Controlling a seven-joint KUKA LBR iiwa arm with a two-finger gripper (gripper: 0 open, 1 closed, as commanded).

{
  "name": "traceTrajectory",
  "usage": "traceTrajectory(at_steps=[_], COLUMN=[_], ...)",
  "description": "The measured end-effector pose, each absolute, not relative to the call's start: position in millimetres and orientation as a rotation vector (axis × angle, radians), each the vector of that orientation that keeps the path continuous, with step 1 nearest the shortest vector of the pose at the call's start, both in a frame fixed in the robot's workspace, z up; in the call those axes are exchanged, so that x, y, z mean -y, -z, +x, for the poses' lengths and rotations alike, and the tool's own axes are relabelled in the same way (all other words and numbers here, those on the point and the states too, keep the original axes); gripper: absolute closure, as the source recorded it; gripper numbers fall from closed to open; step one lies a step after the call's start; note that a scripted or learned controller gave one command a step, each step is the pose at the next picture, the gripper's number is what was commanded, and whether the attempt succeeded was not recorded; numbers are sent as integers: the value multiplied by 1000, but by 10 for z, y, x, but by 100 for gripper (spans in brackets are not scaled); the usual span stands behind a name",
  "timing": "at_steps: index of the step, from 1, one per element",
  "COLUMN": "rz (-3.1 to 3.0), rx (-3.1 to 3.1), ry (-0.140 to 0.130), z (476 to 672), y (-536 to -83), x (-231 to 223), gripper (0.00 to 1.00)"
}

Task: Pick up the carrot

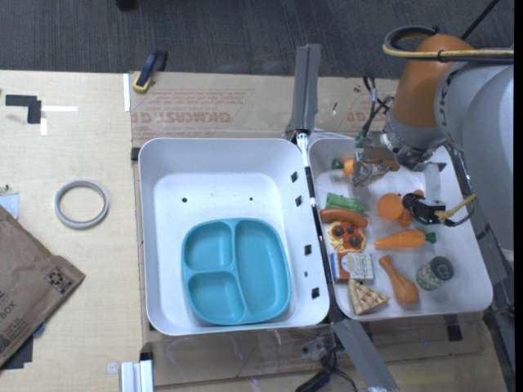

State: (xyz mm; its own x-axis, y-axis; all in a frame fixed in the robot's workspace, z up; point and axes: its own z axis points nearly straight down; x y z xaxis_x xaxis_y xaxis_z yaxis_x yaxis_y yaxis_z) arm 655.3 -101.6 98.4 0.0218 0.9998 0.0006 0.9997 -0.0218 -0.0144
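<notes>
Below and right of the hand [365, 170], whose grip I cannot tell, the carrot [400, 239] lies unpicked.

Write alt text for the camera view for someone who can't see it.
A grey robot arm's gripper hovers at the back of the right bin, away from the carrot lying among toy foods. The left bin holds a blue divided tray.

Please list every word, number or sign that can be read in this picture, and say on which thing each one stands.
"BOX": on the brown cardboard box at the left edge; the rest of its print is cut off.
Red print on the cardboard sheet behind the bins: mirrored and blurred, not readable.
Label on the small can in the right bin: too small to read.
Small packet in the right bin: too blurred to read.
</notes>
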Motion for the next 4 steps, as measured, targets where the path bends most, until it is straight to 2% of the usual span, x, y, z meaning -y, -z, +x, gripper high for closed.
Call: traceTrajectory(at_steps=[1, 2, 3, 4], rz=[-2623, -2623, -2353, -2413], rx=[1730, 1730, 2081, 2012], ry=[-3, -4, -2, -1], z=[6516, 6516, 6517, 5801], y=[-1941, -1939, -922, -918], x=[1058, 1057, 1218, 1594], gripper=[100, 0, 0, 0])
